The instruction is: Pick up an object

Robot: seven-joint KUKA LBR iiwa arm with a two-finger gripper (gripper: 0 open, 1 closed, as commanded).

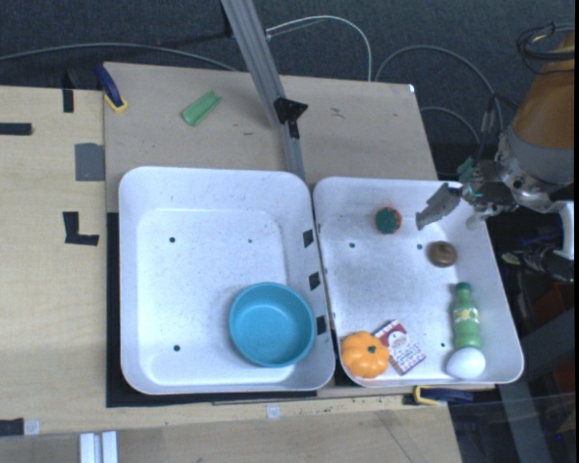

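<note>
Green ball (pixel 388 220), small, round, dark-speckled, alone on right bin (pixel 367 287) floor

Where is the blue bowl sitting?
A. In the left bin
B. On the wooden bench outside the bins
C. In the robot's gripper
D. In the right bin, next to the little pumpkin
A: the blue bowl sits in the left bin, near its front right corner, while the orange pumpkin lies across the divide in the right bin.
</note>
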